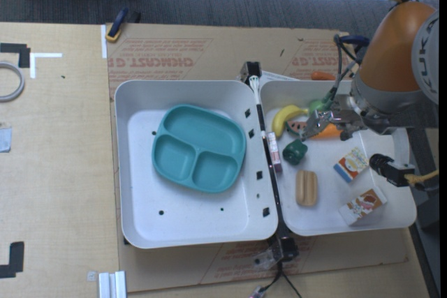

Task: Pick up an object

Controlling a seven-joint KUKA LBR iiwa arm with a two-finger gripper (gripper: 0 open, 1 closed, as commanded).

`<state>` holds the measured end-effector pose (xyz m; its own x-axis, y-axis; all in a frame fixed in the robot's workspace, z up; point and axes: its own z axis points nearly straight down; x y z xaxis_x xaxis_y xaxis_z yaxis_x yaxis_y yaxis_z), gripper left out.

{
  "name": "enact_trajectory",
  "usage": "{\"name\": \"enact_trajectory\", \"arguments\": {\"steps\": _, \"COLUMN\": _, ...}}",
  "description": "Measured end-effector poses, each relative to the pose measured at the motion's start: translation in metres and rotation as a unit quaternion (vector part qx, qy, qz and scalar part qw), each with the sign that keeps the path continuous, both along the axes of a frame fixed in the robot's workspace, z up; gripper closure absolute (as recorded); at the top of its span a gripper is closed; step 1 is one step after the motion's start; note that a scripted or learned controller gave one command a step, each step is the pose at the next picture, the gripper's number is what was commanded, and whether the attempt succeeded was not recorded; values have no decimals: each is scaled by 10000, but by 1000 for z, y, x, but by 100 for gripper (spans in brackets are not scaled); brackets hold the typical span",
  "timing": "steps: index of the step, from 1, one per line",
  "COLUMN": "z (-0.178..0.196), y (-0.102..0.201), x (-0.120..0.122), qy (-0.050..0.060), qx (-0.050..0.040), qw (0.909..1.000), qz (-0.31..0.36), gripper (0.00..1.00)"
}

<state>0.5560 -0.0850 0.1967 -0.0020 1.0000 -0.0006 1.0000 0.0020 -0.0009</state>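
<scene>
I see the gripper [320,123], its finger spread impossible to tell, poised in the right bin [398,216] just right of the banana [286,117], whose long axis runs diagonally.

- Two white bins: the left bin [133,171] and the right bin [391,220].
- One teal divided plate [199,148].
- One yellow banana [285,116].
- One green pepper [295,151].
- One bread roll [306,188].
- Two small cartons: one [351,165] and another [363,205].
- One orange carrot-like piece [327,131], partly hidden.
</scene>
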Motion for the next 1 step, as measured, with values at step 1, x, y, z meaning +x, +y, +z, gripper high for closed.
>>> {"name": "enact_trajectory", "arguments": {"steps": 1, "z": -69, "y": -9, "x": 62, "qy": -5, "qx": -1, "qw": 10000, "qz": 8, "gripper": 0}}
